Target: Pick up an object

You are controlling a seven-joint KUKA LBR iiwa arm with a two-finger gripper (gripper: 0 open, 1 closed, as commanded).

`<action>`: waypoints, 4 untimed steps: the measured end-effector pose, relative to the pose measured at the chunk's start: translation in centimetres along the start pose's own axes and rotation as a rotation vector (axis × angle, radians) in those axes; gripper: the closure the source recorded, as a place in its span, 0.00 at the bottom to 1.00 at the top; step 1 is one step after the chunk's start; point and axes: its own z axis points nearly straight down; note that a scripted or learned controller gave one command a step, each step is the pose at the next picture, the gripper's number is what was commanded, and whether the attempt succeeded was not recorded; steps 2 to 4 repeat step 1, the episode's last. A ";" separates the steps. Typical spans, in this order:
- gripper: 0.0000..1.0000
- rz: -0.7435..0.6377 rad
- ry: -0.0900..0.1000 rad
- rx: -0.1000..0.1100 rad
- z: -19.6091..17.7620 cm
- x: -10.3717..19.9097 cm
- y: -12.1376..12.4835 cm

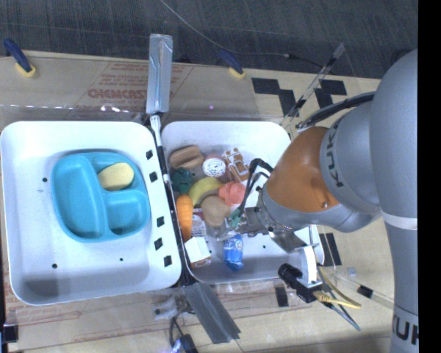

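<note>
While the gripper hangs low in the right bin, whether it grasps anything I cannot tell; directly beneath lie a tan rounded piece and a blue bottle, long axis toward the near wall; smooth toy foods crowd the left.

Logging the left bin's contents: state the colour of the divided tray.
Light blue. The divided tray shows in the camera view, lying in the left bin.
</note>
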 end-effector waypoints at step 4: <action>1.00 0.007 0.006 -0.001 -9.1 7.7 9.2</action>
